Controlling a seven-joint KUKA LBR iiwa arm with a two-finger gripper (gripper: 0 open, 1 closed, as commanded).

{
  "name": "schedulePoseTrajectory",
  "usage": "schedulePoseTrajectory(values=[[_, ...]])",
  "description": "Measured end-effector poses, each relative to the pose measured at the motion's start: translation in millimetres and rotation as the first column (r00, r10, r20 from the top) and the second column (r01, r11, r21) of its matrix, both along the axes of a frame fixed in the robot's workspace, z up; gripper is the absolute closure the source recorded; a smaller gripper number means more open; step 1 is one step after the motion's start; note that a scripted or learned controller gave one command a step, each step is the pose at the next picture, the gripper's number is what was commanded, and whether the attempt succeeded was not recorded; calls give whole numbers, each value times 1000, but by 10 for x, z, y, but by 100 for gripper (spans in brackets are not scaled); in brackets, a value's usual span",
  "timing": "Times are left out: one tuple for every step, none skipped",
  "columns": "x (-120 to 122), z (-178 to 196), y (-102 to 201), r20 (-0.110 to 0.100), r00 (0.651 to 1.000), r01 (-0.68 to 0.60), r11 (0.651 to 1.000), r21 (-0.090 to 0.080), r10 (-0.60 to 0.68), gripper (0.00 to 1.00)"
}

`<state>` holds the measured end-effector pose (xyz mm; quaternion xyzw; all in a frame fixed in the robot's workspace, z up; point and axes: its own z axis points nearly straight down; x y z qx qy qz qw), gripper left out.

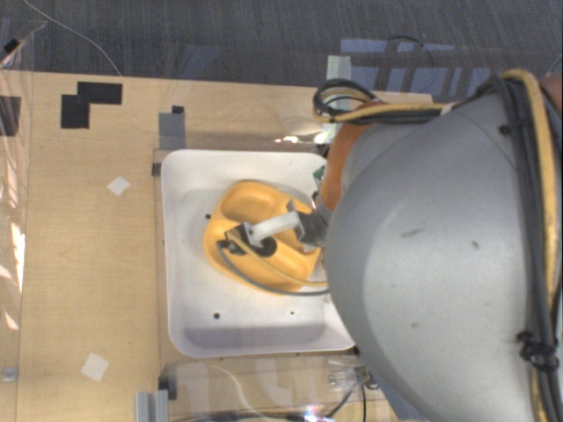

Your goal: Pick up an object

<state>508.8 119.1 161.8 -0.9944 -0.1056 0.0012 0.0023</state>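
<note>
Apparently grasp step: gripper [302, 229] low at yellow object [251, 202], mid white bin [189, 323]; open or closed, can't tell. Next needs firm close, straight lift.

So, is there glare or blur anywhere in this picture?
In the camera view, a bright glare spot sits on the bench just past the white bin's far rim; the grey arm, near the lens, looks soft and covers the right side; the yellow object is evenly lit.

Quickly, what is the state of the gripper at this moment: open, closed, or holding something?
Gripper: cannot be told; it is over the rounded yellow plastic object in the shallow white bin.
</note>
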Motion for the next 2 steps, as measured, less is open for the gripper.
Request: schedulePoseTrajectory(values=[[-239, 58, 1027, 3, 999, -44, 999, 2, 44, 0], [5, 995, 10, 9, 969, -246, 969, -4, 246, 0]])
